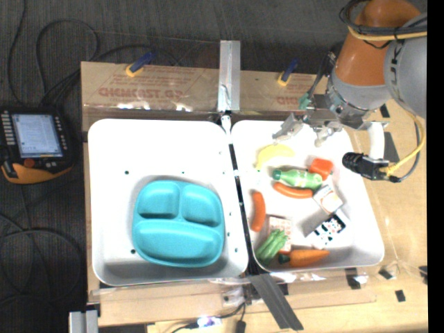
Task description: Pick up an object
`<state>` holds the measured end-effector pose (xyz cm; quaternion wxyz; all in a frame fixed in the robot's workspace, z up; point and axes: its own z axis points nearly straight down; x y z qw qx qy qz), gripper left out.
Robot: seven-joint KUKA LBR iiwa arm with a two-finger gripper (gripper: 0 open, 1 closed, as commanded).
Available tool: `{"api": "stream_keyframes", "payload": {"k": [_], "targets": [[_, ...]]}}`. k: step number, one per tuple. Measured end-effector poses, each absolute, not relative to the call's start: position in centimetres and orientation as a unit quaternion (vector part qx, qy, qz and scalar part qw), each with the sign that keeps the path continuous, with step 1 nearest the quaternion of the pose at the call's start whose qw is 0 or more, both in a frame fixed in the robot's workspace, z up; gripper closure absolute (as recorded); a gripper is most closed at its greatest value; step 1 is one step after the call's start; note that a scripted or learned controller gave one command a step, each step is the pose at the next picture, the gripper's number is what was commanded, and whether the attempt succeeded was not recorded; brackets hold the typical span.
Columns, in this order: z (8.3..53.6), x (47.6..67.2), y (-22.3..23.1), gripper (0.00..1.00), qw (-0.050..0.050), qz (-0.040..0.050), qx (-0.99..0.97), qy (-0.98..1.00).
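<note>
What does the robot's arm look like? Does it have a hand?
The arm is grey and rounded, with a fat orange band above the wrist. Instead of a hand it has a small pincer with two pale metal fingers. A yellow cable loops down its side to a small black part.

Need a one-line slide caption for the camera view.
KUKA gripper hovers open over the right bin of toy food; a blue divided tray sits in the left bin.
</note>
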<state>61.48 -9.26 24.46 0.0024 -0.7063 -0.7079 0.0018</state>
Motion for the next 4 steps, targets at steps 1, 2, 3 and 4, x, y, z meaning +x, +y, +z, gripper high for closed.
{"api": "stream_keyframes", "payload": {"k": [1, 2, 3, 4], "targets": [[11.8, 58.9, -12.9, 0.0, -0.01, -0.0058, -0.697, -0.717], [10.7, 59.5, -14.6, 0.0, -0.021, -0.0164, -0.71, -0.704], [10.7, 58.7, -15.7, 0.0, -0.022, -0.0161, -0.687, -0.726], [10.6, 56.4, -14.5, 0.0, -0.024, -0.0124, -0.717, -0.697]]}}
